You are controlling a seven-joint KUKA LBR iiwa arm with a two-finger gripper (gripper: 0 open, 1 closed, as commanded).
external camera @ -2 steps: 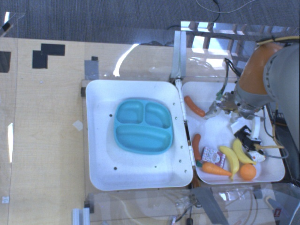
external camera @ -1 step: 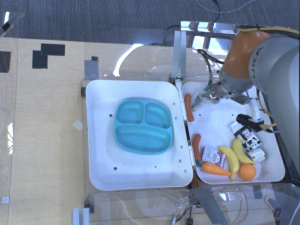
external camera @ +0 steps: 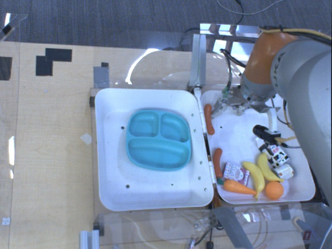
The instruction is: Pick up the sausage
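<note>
The grey arm [external camera: 290,71] reaches over the right bin [external camera: 306,191], its gripper [external camera: 222,101] low near the bin's upper left corner; whether the fingers are parted or closed cannot be told. One sausage [external camera: 208,119] lies just left of the gripper along the bin's left wall, apparently not between the fingers; another sausage [external camera: 217,163] lies lower down, near the carrot [external camera: 238,187]

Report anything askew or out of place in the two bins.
Nothing is spilled or damaged. Two reddish-brown sausages, one above the other, lie tight against the right white bin's left wall. The blue divided plastic tray sits slightly rotated in the left white bin.
</note>
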